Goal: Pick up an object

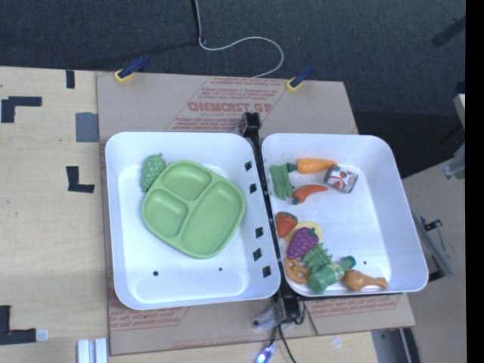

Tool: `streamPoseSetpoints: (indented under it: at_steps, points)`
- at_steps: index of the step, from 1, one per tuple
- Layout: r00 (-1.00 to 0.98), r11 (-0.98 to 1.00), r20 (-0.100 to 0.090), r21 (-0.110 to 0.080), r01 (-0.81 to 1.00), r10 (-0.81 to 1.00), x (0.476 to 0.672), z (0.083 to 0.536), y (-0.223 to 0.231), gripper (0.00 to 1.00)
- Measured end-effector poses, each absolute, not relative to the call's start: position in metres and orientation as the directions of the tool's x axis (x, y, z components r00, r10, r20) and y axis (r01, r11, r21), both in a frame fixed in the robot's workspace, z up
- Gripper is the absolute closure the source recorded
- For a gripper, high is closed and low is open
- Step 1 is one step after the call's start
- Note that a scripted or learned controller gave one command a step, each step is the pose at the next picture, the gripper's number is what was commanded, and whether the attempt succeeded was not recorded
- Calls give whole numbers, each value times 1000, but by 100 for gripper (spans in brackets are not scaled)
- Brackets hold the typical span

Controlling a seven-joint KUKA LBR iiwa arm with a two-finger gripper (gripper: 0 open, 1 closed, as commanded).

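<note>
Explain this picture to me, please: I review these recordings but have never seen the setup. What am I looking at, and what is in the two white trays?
One fixed camera looks down at a slant on a bench with two shallow white bins. The left bin holds a green divided plate with a green toy grape bunch at its edge. The right bin holds small toy foods: a carrot, a small can, purple grapes and others piled near its front-left corner. Nothing is lifted yet.

Cardboard sheet (227,104) under two white bins (125,203)
</note>
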State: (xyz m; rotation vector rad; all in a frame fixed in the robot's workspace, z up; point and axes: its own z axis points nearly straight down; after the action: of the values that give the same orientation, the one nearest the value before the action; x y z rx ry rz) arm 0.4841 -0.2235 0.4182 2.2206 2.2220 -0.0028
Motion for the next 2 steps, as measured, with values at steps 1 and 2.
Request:
streamPoseSetpoints:
  at_steps: [1, 2]
  points:
    - [-4, 4, -5, 12, 1000, 1000, 484, 542, -207, 100]
    - [1, -1, -1, -2, 1000, 1000, 484, 510, -224, 100]
